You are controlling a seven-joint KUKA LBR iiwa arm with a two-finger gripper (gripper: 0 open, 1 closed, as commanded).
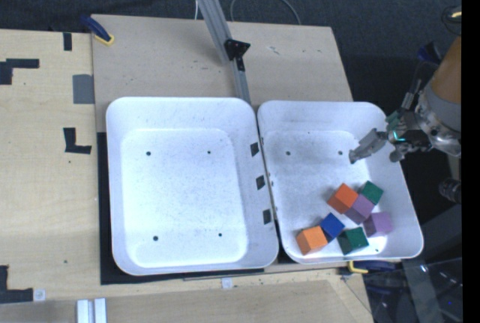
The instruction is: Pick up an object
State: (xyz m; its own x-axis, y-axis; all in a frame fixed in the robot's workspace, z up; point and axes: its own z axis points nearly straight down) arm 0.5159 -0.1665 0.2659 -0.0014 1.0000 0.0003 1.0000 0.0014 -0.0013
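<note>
Hovering open-fingered, empty pincer [379, 147] above right bin [315, 115], blocks [346, 220] clustered, no shared axis.

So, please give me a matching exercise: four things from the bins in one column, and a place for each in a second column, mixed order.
Things:
1. blue block
2. gripper
3. left bin
4. purple block

Places:
A. left of the bin with the blocks
B. between two orange blocks
C. over the right bin's upper right part
D. nearest the right bin's right wall

Pairs: 1-B, 2-C, 3-A, 4-D
</note>
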